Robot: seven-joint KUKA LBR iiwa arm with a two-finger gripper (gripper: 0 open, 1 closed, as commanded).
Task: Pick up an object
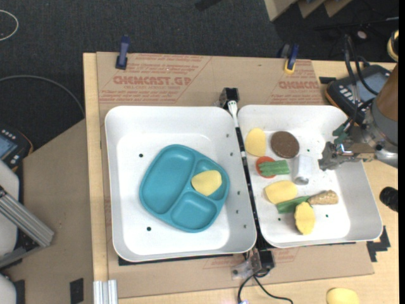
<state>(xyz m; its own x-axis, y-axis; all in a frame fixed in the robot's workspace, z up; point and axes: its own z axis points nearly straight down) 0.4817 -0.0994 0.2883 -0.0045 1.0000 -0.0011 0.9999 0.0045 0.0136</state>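
Gripper (330, 157) at 3 o'clock of the right bin (361, 227), finger state unclear; risk: crowded food (291, 195) deflects a blind descent.

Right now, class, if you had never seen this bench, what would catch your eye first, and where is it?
The teal divided plate in the left bin stands out, with a pale yellow piece in one of its compartments. The right bin holds a cluster of toy food, including a brown disc. The gripper reaches in over that bin's right side.
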